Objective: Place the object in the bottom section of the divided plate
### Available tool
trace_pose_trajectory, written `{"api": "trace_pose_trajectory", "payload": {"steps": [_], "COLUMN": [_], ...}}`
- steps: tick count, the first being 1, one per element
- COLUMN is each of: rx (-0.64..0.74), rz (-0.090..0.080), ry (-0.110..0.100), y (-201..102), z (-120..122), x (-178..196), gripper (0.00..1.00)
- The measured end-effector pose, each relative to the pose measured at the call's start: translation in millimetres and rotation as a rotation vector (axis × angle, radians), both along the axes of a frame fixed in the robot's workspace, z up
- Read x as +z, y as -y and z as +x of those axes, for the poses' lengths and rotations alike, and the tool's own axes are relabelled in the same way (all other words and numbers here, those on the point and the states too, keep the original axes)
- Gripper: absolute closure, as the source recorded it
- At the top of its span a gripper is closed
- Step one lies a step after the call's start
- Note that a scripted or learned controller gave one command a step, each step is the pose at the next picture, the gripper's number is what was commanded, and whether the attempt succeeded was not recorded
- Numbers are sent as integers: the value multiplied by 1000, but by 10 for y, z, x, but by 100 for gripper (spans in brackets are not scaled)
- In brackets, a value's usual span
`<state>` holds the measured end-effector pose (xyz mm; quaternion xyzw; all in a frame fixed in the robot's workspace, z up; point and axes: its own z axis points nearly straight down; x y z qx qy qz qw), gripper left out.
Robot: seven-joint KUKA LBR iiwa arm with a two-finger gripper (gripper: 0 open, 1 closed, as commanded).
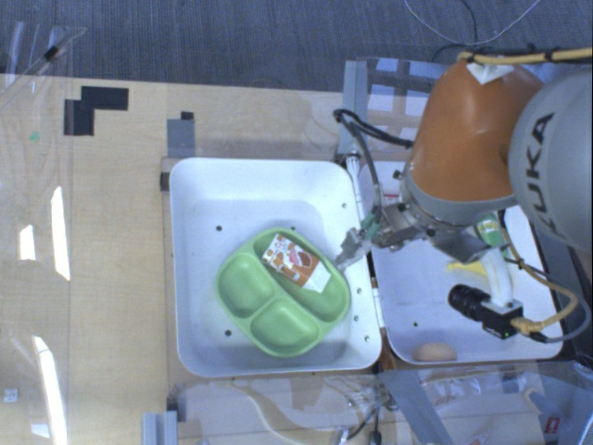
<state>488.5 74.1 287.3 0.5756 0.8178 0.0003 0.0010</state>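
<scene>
A green divided plate (246,290) lies in the left white bin (232,193). A flat packet with a white, orange and brown label (296,262) rests in the plate's upper right section, partly over its rim. My gripper (355,242) hangs just right of the packet, near the wall between the two bins. Its fingers look apart, with nothing between them. The plate's left and bottom sections hold nothing.
The right bin (426,327) holds a tan egg-shaped object (435,351) at its front edge and a yellow and green item (486,248) partly hidden under the arm. The orange wrist band and grey arm cover most of the right bin.
</scene>
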Motion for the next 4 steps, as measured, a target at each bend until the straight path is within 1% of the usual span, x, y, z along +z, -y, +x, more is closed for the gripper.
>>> {"api": "trace_pose_trajectory", "payload": {"steps": [4], "rx": [0], "rz": [0], "ry": [0], "y": [0], "z": [0], "x": [0], "gripper": [0]}}
